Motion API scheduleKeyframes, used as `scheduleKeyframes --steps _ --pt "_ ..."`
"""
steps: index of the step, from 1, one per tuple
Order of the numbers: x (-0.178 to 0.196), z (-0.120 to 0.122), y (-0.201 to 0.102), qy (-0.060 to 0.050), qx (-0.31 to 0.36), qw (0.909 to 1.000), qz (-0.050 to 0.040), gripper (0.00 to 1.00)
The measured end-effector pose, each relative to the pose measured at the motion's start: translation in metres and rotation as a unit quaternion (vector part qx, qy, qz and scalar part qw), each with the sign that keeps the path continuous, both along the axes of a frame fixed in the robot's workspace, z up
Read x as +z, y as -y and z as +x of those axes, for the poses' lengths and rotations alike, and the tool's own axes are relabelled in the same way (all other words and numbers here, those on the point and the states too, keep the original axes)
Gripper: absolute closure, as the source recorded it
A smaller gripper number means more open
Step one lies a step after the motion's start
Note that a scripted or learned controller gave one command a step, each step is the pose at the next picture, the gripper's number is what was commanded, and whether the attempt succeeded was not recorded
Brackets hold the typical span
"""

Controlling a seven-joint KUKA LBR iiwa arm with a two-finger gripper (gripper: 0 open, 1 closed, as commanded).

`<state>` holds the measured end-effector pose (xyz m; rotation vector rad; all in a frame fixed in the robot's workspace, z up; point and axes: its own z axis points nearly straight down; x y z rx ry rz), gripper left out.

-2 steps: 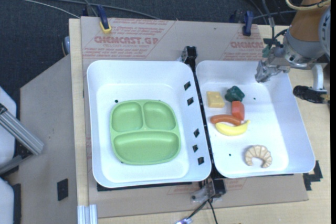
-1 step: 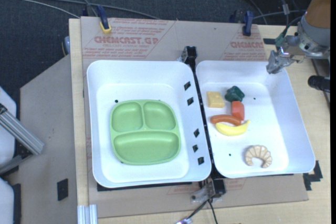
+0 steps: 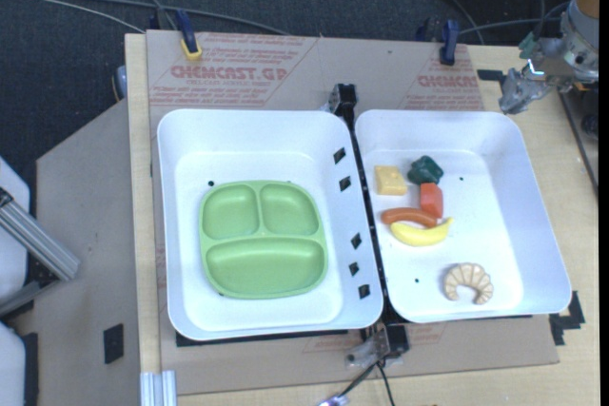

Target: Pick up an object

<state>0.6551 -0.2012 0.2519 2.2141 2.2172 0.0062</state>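
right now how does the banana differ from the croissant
The banana is yellow and smooth; the croissant is tan and ridged. The banana lies mid-bin, touching the sausage-like orange piece, while the croissant sits alone nearer the front edge. The banana's curve opens upward in the view; the croissant's tips point down. Both are curved toy foods in the right bin.

Wooden bench (image 3: 143, 204), two white bins (image 3: 181, 233)
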Motion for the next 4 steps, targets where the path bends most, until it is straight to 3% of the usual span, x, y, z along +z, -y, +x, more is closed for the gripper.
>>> scheduleKeyframes --steps 1,4 --pt "-0.009 -0.016 -0.057 -0.006 0.002 1.0000 0.0025 1.00" --pt "-0.028 -0.091 -0.222 -0.007 0.002 1.0000 0.0032 1.00"
